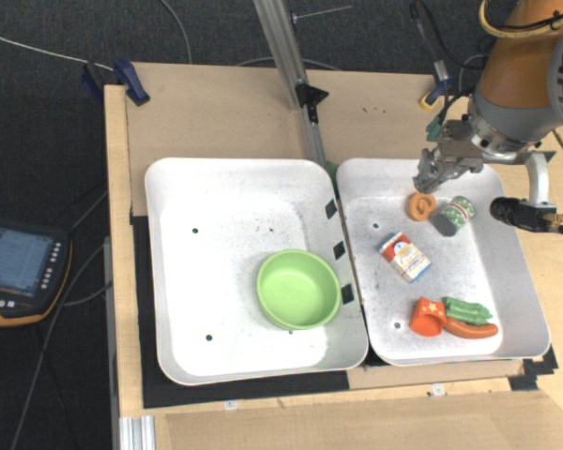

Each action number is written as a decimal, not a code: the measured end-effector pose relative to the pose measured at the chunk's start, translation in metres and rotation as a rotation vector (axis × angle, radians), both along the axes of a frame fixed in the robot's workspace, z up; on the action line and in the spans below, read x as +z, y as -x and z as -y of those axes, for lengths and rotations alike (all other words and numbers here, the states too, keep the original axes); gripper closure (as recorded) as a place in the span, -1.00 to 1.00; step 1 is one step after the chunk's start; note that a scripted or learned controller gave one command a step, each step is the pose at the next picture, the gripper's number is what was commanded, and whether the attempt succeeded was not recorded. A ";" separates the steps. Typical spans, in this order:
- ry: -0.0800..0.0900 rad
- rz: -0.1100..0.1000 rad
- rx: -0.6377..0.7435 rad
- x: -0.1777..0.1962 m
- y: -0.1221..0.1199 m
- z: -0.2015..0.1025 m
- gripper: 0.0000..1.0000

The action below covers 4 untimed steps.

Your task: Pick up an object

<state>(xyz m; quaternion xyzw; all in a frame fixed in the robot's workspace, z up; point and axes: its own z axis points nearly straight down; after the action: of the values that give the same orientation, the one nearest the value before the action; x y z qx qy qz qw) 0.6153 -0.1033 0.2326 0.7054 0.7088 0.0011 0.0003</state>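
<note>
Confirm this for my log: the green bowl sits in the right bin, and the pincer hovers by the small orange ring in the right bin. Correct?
Not quite. The camera view shows the green bowl in the left bin, not the right. The rest stands: the pincer is by the orange ring in the right bin.

Dark carpet floor [38, 364] surrounds the tan wooden surface [216, 111]. Thin cables [183, 26] trail across the floor. A handheld control pendant [19, 270] lies at left.

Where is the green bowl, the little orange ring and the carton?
green bowl [298, 290], camera view, on its inside bottom.
orange ring [420, 205], camera view, on its band.
carton [404, 256], camera view, on its top face.
</note>
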 end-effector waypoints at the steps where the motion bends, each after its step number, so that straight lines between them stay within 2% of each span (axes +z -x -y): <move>1: 0.000 -0.001 0.000 0.008 0.004 -0.047 1.00; 2: 0.000 -0.002 -0.001 0.002 0.003 -0.091 1.00; 3: 0.000 -0.001 0.000 0.013 0.005 -0.143 1.00; 4: 0.000 -0.003 0.000 0.001 0.001 -0.200 1.00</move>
<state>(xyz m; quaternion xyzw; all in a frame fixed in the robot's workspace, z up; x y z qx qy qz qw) 0.6146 0.0971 0.2337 0.7053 0.7089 0.0002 -0.0007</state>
